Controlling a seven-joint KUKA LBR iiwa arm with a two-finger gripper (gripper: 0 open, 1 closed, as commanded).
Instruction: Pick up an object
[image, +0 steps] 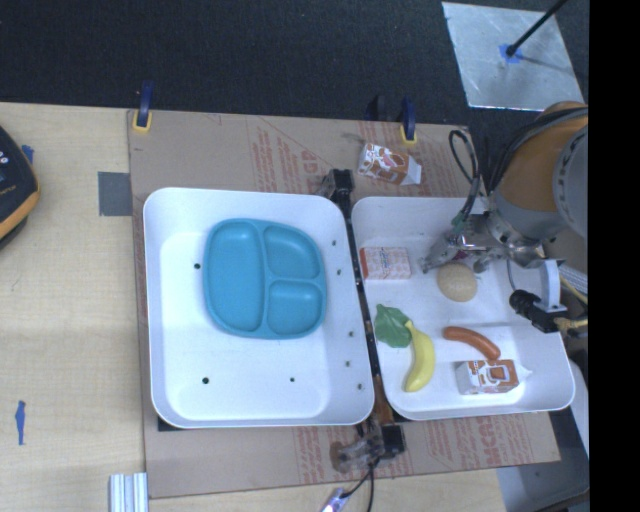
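Light is even and fairly bright, falling from overhead. The two white bins take most of it: the left bin (175, 385) is nearly washed out around the blue divided plate (265, 278), with a soft grey shadow inside its left and upper walls. Small items right of that plate cast short, faint shadows. The dark floor (250, 45) above the plate shows almost no detail. Focus is soft throughout, with edges slightly fuzzy.

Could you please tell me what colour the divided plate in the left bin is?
Light blue; the plate shows best in the camera view.
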